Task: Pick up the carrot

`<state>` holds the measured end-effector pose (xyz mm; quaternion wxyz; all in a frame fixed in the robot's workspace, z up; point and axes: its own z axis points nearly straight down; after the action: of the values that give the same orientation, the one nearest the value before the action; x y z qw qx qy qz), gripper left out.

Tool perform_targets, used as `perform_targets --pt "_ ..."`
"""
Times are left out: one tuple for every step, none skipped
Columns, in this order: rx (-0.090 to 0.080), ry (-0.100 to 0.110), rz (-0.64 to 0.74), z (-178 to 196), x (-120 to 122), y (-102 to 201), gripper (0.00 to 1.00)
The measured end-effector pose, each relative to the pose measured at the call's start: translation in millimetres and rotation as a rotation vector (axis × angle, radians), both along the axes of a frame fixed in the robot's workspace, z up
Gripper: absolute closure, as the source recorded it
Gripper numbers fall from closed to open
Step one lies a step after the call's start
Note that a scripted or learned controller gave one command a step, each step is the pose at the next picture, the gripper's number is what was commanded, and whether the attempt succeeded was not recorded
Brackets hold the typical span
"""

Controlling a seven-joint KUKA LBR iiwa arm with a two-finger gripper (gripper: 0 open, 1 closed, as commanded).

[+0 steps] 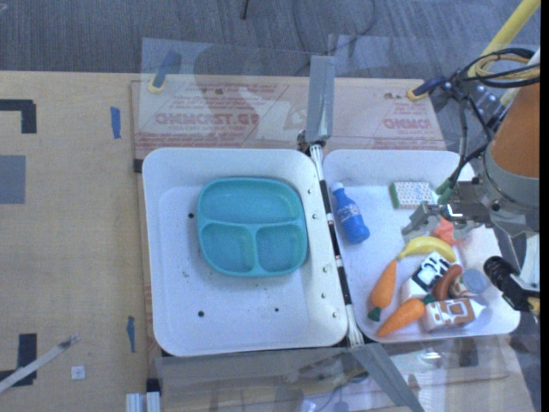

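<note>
partly hidden, pincer (431, 215) hovers above the carrot (383, 285).

I am reading very little here. Red print is running across the clear plastic sheet (225, 110) lying behind the left bin, something like "CHEMCAST", though the glare is blurring the letters and I am not sure of them. A second patch of the same red print is showing on the sheet (403, 120) behind the right bin, too faint to make out. The small carton (449, 313) is carrying a label, its words too small to read.
</note>
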<state>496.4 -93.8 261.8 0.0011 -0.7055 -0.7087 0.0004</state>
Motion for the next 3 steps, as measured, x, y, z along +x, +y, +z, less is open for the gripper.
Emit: perform_targets --pt "0.001 0.000 0.306 -78 -18 47 0.00" --pt "0.001 -0.001 0.267 -124 -18 -7 0.00" --pt "-0.014 -0.036 0.279 -150 -8 -22 0.00"
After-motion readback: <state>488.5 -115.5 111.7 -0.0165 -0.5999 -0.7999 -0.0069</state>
